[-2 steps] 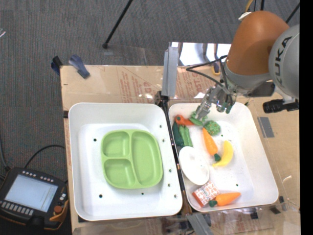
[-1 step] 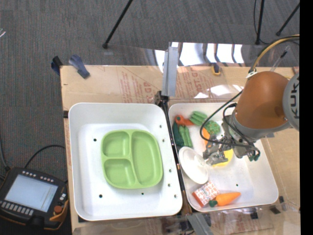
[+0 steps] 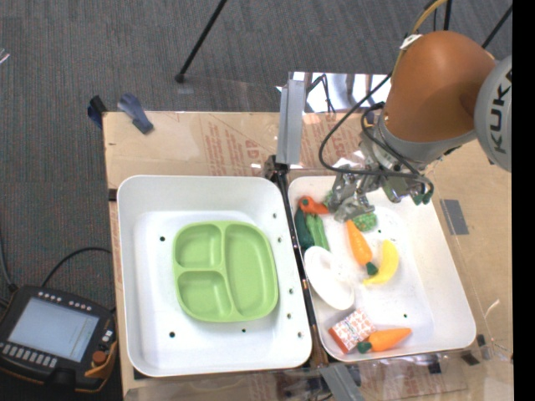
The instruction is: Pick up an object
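Down at the far end of the right bin (image 3: pixel 447 286), the tool (image 3: pixel 349 200) hangs low under the arm's orange band (image 3: pixel 435 78), a tangle of grey metal and cables; from where I stand I cannot tell how it is set, and nothing shows clearly in its grip. Just beneath it sits a small green broccoli piece (image 3: pixel 364 220), and just left of it a little carrot (image 3: pixel 312 206) with a green top lies against the bin's far-left corner. A dark green cucumber (image 3: pixel 306 230) runs nearer along the left wall. An orange carrot (image 3: pixel 359 246) lies beside a yellow banana (image 3: pixel 384 262) in the middle, with a white dish (image 3: pixel 328 277) to their left. Closer to me, a red and white carton (image 3: pixel 350 330) touches another carrot (image 3: pixel 386 339) by the near wall. Across in the left bin (image 3: pixel 142 307) rests a green divided plate (image 3: pixel 225 271). A teach pendant (image 3: pixel 54 334) lies on the floor left of the bench (image 3: pixel 192 140).
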Motion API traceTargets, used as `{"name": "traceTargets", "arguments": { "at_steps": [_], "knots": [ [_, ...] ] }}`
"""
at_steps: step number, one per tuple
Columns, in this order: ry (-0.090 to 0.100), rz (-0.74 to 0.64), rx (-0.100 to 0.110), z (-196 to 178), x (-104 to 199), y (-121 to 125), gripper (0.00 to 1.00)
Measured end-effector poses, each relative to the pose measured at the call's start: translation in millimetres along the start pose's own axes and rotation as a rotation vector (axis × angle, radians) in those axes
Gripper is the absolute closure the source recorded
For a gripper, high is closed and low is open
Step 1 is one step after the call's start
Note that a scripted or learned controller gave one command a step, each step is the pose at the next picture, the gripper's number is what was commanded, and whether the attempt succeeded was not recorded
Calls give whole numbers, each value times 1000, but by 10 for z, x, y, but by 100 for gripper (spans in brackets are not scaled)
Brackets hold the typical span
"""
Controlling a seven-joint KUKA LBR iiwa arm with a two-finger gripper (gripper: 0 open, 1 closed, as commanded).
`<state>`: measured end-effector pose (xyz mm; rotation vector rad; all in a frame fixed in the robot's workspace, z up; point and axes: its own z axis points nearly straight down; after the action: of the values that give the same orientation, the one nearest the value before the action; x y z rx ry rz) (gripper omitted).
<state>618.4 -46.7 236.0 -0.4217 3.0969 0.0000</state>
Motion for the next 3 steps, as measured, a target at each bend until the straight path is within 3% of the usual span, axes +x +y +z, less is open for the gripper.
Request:
{"name": "traceTargets", "arguments": {
  "at_steps": [1,2,3],
  "knots": [
    [18,-327,-8,484,1130,174,100],
    [20,-465,-14,1307,1243,-34,100],
    [16,-466,-9,1281,1227,-41,0]
  ]
}}
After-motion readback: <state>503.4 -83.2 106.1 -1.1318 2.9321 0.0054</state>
